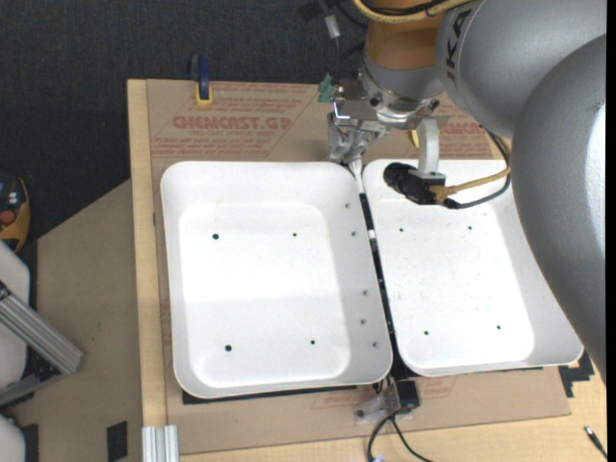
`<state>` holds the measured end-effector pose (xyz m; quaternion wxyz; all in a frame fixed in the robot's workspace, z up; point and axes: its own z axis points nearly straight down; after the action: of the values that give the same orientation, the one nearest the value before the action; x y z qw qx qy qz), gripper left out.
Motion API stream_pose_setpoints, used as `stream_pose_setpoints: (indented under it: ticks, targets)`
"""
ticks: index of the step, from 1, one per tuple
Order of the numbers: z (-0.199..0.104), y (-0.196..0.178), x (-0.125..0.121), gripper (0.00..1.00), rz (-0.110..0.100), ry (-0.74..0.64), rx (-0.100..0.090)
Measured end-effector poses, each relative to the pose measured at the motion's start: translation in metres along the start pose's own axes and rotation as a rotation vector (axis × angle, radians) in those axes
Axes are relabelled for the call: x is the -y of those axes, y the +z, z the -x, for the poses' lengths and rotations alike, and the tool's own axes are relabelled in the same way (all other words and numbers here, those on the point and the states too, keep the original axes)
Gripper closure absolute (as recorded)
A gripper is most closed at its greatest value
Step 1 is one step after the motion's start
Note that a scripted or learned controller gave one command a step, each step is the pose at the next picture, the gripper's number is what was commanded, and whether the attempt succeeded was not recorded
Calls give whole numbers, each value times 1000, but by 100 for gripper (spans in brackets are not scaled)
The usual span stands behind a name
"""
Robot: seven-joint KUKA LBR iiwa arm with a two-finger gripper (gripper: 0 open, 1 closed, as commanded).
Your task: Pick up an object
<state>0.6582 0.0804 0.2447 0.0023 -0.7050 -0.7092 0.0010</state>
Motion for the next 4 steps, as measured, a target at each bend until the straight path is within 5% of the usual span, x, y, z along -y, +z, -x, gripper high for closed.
stream_pose_setpoints:
  ticks: [1,2,3,4]
  targets:
    - [31,-63,-9,100,14,8,3]
    - [114,-108,-8,100,13,14,7]
    - [83,-22,-6,100,-5,4,0]
    - [80,-52,6,100,8,5,2]
